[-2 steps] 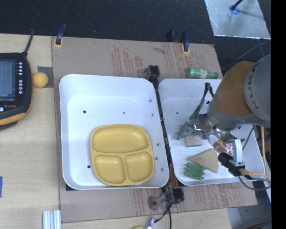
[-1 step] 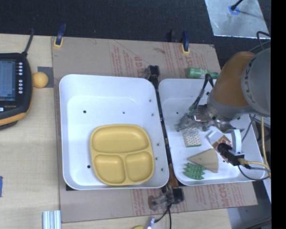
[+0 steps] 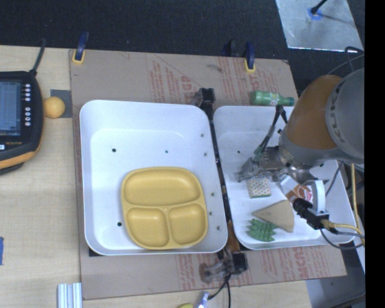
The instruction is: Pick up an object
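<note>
- Teach pendant (image 3: 9, 122), one: dark screen in an orange-and-black casing, lying on the wooden bench at the far left.
- Yellow ball (image 3: 54, 106), one: just beside the pendant's right edge, on a grey patch.
- Cardboard sheet (image 3: 147, 82), one: brown, printed in red, lying under both bins; two blue clamps (image 3: 81, 46) hold its far edge.
- Left bin (image 3: 115, 124), one: shallow, white, with rounded corners.
- Divided plate (image 3: 164, 206), one: yellow, three compartments, lying flat in the near half of the left bin.
- Right bin (image 3: 234, 128), one: shallow, white, its left wall touching the left bin.
- Green bottle (image 3: 272, 98), one: lying on its side on the cardboard just beyond the right bin's far rim.
- Gripper (image 3: 256, 166), one: metal, pointing left and down into the middle of the right bin; whether it is wide, narrow or holding anything cannot be told.
- Dotted white square (image 3: 259, 186), one: flat on the bin floor, just below the gripper tip.
- Tan wedge (image 3: 276, 215), one: triangular, near the bin's front, beside the square.
- Green ridged piece (image 3: 262, 230), one: at the bin's front edge, touching the wedge's lower left.
- Red-and-white item (image 3: 304, 192), one: partly hidden under the arm (image 3: 321, 117).
</note>
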Robot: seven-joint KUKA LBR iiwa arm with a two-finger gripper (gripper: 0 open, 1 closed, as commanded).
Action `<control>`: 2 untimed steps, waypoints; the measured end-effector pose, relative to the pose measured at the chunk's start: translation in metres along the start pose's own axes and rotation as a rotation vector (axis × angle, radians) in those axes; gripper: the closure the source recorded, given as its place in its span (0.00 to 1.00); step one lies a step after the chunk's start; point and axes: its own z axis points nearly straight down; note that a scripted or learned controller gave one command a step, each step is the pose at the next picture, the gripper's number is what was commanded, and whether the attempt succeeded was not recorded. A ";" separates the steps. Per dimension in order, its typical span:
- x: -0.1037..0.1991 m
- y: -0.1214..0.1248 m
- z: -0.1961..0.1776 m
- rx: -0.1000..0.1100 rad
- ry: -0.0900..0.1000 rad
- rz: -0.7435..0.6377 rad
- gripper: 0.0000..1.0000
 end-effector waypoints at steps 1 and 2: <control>0.004 0.008 0.000 -0.002 -0.001 -0.001 0.00; -0.011 0.019 -0.001 -0.003 0.000 0.001 0.00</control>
